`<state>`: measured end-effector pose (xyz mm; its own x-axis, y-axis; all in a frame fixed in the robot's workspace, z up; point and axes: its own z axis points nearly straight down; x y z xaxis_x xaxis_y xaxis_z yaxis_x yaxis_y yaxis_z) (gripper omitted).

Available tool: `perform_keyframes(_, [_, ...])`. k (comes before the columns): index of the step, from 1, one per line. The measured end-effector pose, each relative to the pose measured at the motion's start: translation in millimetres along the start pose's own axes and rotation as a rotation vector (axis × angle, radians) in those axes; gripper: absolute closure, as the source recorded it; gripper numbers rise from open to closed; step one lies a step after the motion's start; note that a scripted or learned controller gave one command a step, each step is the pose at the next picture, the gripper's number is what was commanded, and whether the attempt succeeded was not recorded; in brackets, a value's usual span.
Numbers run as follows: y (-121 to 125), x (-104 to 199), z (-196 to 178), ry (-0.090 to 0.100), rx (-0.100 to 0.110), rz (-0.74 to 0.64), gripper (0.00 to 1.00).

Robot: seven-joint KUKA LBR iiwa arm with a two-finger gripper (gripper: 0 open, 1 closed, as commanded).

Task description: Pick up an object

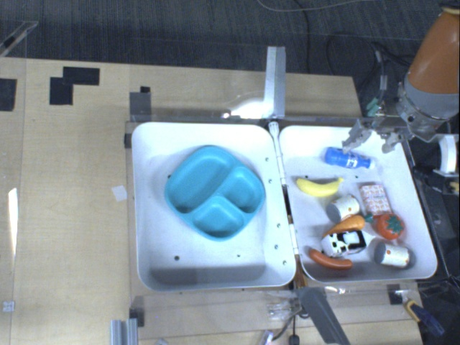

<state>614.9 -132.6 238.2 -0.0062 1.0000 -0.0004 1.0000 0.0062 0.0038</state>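
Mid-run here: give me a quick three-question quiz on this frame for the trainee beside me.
1. True or false: the blue plate lies in the right bin.
2. Which item is nearest the gripper? A) banana B) blue bottle C) sausage
3. Fill in: the tomato lies at the right bin's ____ side, left or right in the view.

Key
1. False; it lies in the left bin.
2. B; the gripper hovers just above the bottle's right end, fingers apart.
3. Right.
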Motion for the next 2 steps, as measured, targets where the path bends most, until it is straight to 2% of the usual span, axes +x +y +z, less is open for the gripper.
perform_keyframes(1, [16,8,132,0.0,0.002,0.013,0.0])
perform_keyframes(2, [-32,44,148,-0.001,-0.009,0.108,0.0])
